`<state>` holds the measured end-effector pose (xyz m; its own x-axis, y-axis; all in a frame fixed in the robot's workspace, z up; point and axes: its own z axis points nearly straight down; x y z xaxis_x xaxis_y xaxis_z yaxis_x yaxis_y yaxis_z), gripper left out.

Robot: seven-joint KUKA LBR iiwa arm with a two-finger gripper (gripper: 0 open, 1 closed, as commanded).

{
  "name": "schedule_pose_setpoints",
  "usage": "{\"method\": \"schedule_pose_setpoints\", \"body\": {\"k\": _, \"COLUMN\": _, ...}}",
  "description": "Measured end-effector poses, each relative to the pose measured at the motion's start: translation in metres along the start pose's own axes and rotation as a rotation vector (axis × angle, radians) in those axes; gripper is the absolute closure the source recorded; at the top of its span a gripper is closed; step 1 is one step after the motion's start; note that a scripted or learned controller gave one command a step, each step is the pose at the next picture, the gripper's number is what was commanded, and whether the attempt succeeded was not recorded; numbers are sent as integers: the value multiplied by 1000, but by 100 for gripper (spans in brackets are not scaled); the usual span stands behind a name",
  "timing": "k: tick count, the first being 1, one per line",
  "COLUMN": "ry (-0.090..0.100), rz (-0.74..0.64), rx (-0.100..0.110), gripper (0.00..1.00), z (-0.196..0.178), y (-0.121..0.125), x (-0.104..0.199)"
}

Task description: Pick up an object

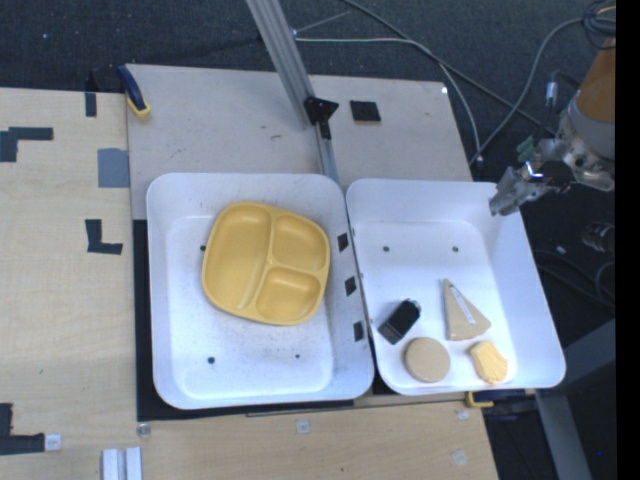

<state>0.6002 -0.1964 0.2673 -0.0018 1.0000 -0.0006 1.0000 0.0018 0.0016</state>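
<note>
Biscuit (428,359), block (399,321), wedge (463,311) sat at right bin's (420,213) near end. Gripper (505,197) hovered over bin's far-right rim, grip unreadable. Approach step; next needed descent onto one piece.

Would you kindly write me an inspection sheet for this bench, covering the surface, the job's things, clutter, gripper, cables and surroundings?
Surface: left bin and right bin side by side on the bench.
Job's things: yellow divided plate in the left bin; black block, tan wedge, round tan disc and yellow piece in the right bin's near end.
Clutter: nothing seen.
Gripper: gripper at the right bin's far right corner, holding nothing visible.
Cables: cables across the dark floor beyond.
Surroundings: metal post; tape marks at left.
</note>
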Motion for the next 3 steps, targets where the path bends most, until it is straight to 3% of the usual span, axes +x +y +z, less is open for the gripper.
{"method": "schedule_pose_setpoints", "body": {"k": 2, "ry": 1, "rz": -3, "rx": 3, "gripper": 100, "z": 2, "y": 0, "x": 100}}
{"method": "schedule_pose_setpoints", "body": {"k": 3, "ry": 1, "rz": -4, "rx": 5, "gripper": 100, "z": 23, "y": 7, "x": 150}}
